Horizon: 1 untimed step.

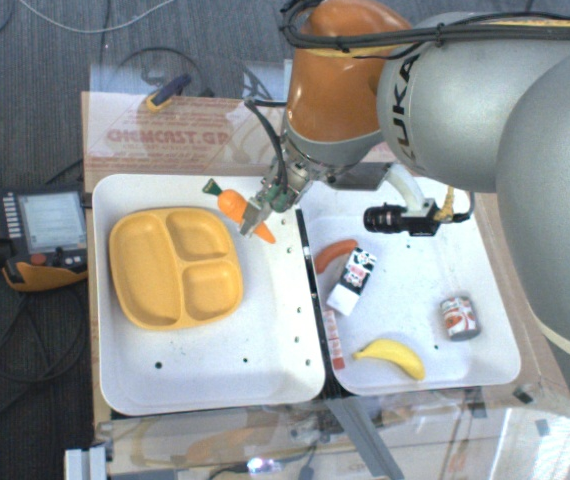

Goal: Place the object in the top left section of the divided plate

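**Carrot at the plate's edge, not yet in its section**

Grey arm casing with its orange band fills the upper right, closest to the lens, and tapers down to the end effector (262, 215) over the left bin (155, 373). Its fingers appear pinched on the carrot (237, 208), whose orange body and green top sit just beside the upper right rim of the yellow divided plate (175, 268). Judging by this, the pickup looks done, while the placing remains: the carrot must travel across to the top left section and be let go. On the right bin (490, 363) lie a banana (392, 356), a can (458, 317), a sausage (336, 254) and a small carton (351, 279).
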Available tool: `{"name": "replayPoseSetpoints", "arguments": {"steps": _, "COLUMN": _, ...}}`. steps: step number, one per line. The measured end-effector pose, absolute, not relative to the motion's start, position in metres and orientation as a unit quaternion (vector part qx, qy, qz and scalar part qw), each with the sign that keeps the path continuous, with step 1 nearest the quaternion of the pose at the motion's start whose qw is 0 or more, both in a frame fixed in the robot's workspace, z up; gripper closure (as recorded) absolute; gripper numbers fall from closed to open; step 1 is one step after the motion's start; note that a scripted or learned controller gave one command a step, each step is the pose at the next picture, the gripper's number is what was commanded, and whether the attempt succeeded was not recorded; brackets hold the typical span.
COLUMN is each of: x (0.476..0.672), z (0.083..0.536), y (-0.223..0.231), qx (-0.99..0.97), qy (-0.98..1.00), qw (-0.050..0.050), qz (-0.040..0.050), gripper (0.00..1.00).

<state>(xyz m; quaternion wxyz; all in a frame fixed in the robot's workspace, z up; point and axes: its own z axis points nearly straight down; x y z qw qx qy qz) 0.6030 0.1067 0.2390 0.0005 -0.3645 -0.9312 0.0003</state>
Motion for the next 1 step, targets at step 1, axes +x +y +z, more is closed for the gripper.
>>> {"name": "replayPoseSetpoints", "arguments": {"steps": 1, "x": 0.6031, "z": 0.2392, "y": 0.1067, "qx": -0.365, "qy": -0.931, "qw": 0.001, "qz": -0.0004, "gripper": 0.0}}
